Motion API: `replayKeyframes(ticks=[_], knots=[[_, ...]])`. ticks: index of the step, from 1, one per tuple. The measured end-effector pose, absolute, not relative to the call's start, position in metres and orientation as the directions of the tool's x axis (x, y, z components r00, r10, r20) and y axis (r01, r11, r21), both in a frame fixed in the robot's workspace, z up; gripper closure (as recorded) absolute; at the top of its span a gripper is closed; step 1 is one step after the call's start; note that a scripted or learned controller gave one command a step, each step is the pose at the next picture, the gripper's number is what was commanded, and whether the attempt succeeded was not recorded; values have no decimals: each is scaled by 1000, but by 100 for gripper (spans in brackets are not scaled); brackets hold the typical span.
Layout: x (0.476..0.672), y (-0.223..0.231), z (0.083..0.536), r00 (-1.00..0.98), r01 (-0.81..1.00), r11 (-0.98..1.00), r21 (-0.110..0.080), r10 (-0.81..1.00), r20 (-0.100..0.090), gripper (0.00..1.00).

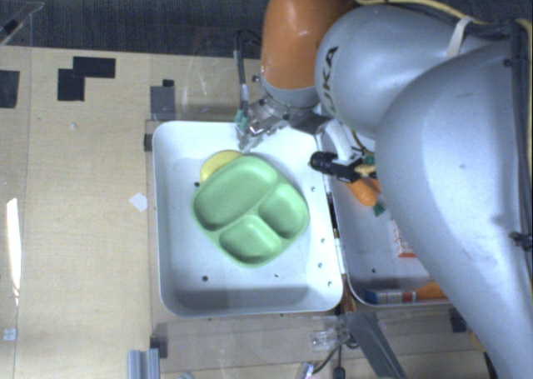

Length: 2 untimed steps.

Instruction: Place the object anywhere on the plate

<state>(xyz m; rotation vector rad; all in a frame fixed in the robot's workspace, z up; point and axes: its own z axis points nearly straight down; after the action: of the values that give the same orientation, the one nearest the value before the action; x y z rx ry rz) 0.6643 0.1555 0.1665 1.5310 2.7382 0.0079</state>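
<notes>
Bench [75, 227]: pale wood surface, seen from above at a slant, with black markings near its far left corner.

Left bin [171, 277]: shallow, white, square with rounded corners. It holds the plate and the yellow object.

Plate [250, 211]: light green, divided into three compartments, lying flat near the middle of the left bin and turned at an angle to the bin walls. All three compartments look bare.

Yellow object [216, 162]: rounded, partly hidden under the plate's far left rim, so only a crescent of it shows. It lies on the bin floor, touching or tucked just beneath the plate edge; which of the two cannot be told. It is not on the plate.

Right bin [366, 290]: white, largely covered by the arm. Visible in it are an orange item [364, 192] near the dividing wall, and some further items along the near edge, too hidden to identify.

Arm [441, 119]: grey, with an orange band [296, 32], reaching in from the right across the right bin.

Gripper [247, 134]: small and metallic, hanging over the far edge of the left bin, just beyond the plate's far rim and near the yellow object. Nothing can be seen between its tips. How far open it stands cannot be told at this angle.
</notes>
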Motion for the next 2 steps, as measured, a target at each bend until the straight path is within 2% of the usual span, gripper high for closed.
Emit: replayKeyframes(ticks=[1, 2], knots=[[570, 152, 211, -644, 765, 644, 7, 765, -2, 100], [531, 212, 240, -739, 673, 739, 7, 673, -2, 100]])
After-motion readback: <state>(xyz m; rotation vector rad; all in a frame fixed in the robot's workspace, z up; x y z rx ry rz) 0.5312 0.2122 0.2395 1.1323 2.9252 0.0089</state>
